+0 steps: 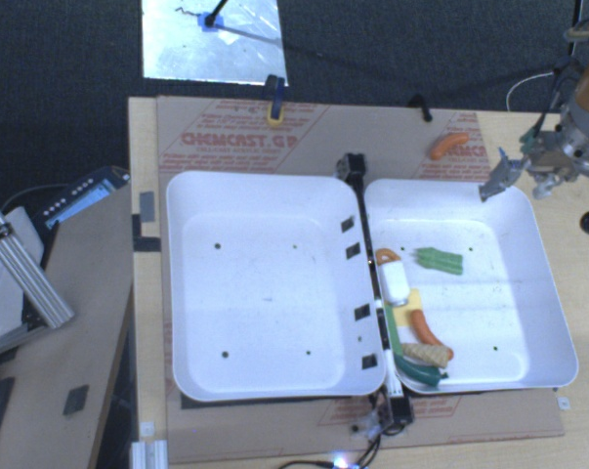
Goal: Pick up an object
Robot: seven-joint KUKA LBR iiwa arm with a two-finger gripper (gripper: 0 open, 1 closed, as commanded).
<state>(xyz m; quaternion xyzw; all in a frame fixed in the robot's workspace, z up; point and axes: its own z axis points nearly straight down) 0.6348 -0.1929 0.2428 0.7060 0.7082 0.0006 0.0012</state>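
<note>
Small objects lie in the right bin (528, 262), most against its left wall: a green piece (440, 260) lies toward the middle, and nearer along the wall sit a white block (395, 281), a yellow piece (405, 312), an orange sausage (426, 328), a tan cob (423, 353) and a dark green pod (418, 372). Another orange piece (449, 145) rests on the bench beyond the bin. The gripper (522, 178) hangs over the bin's far right corner, fingers spread apart with nothing between them. The left bin (265, 281) lies beside it.
</note>
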